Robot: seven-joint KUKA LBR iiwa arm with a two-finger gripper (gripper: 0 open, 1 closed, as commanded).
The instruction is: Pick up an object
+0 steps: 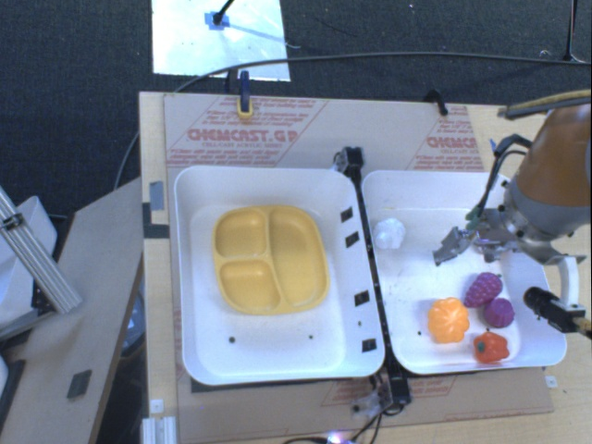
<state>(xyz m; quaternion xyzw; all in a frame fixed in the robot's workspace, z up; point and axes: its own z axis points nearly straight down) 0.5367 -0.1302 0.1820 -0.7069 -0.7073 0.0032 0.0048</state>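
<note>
I am watching the gripper hovering over the right bin, its tip sitting above bare white floor between the white crumpled object and the cluster of toy fruit near the bin's front. From this slanted view I cannot tell how the gripper is set, and I am seeing nothing carried in it. The nearest candidates are lying just below and to the right of the tip: a purple grape bunch, a smaller purple fruit touching it, an orange mandarin and a red-orange piece close to the front wall. I am judging these as light, hollow plastic pieces, stiff and somewhat slick, so a rounded one like the mandarin is likely to squirt out unless it is taken across its widest middle. The grape bunch is looking like the better bet, since its knobbly surface should give purchase; I would be closing across its narrow width. The left bin is holding a yellow divided tray, well apart from the arm, on the worktop.
</note>
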